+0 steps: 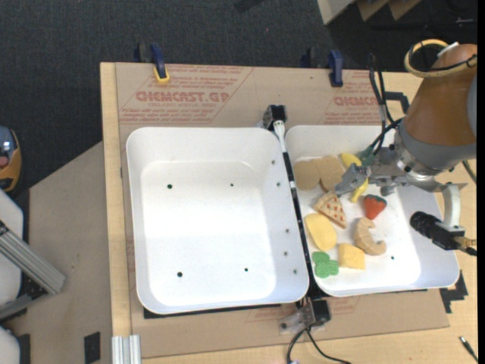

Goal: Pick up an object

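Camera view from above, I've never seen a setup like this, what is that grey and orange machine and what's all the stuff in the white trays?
That is a robot arm reaching in from the right, filmed by one fixed camera looking down at a slant. Its job is to pick up an object. On the bench sit two shallow white bins: the left bin and the right bin, which holds toy food: a pizza slice, a strawberry, a lemon-like yellow piece, something green, and other pieces. The claw hangs low over these toys, right beside a yellow piece. I cannot tell whether it holds anything.
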